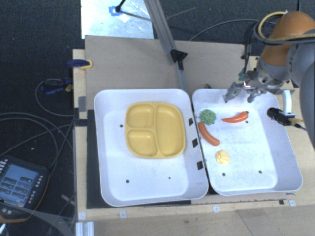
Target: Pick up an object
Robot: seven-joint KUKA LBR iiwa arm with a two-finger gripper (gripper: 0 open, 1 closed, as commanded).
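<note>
In the right bin (275,176) lie a green broccoli piece (207,116), an orange-red chili pepper (236,117), a red-orange sausage (208,133) and a small yellow lump (222,157). My gripper (240,95) hangs over the bin's far edge, above and slightly behind the pepper, its fingers spread apart with nothing between them. It touches none of the objects.
The left bin (113,181) holds a yellow three-compartment plate (155,130). A grey pole (162,26) slants down to the gap between the bins at the back. Cables and a teach pendant (19,181) lie on the floor at the left.
</note>
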